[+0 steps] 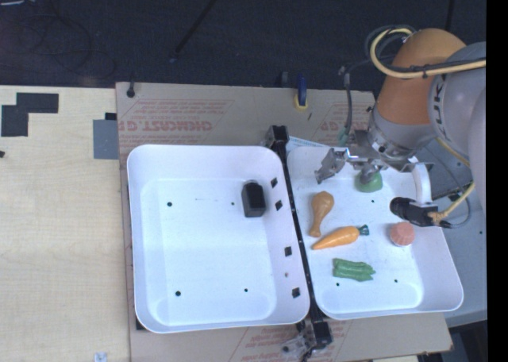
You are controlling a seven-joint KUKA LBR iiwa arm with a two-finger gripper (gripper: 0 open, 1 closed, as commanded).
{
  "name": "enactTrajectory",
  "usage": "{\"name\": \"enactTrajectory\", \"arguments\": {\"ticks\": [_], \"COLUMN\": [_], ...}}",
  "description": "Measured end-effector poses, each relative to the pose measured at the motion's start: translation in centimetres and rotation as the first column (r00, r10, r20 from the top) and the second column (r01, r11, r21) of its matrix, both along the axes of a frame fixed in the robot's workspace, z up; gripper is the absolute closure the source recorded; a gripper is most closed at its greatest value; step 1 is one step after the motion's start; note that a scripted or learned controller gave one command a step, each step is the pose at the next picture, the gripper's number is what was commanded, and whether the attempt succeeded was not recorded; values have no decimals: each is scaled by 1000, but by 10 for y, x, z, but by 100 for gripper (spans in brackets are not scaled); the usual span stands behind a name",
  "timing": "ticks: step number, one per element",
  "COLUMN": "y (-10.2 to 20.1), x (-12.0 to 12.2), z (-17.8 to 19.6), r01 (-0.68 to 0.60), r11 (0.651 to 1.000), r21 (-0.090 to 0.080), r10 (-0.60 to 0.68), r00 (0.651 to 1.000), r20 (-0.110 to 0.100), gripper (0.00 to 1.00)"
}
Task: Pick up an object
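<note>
Gripper poised low over the right bin, directly above a green-based item, probably the target. Whether anything is gripped cannot be told. Carrot and drumstick lie nearby, loose.

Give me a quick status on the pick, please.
Pincer over right bin, beside green round piece. Nothing seen gripped. Drumstick, carrot lie nearby.

Your arm is cut off by the picture's right edge. Its wrist covers part of the green round object near the right bin's far edge, hiding its shape.
</note>
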State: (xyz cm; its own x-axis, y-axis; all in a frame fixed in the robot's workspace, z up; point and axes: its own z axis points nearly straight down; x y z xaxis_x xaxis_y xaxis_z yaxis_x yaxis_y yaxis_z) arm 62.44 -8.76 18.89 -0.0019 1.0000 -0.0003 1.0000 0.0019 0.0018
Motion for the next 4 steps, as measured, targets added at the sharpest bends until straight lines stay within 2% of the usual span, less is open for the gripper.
{"name": "enactTrajectory", "arguments": {"ticks": [1,2,3,4], "y": [52,-14,-67,-62], "x": [-71,-21,-64,-61], "z": [131,211,351,351], "r01": [-3,4,6,-3], "r11": [1000,1000,1000,1000], "r21": [3,-4,-5,-1], "r10": [3,-4,-6,3], "r00": [1000,1000,1000,1000], "r20": [3,6,11,-7], "gripper": [0,0,0,100]}}
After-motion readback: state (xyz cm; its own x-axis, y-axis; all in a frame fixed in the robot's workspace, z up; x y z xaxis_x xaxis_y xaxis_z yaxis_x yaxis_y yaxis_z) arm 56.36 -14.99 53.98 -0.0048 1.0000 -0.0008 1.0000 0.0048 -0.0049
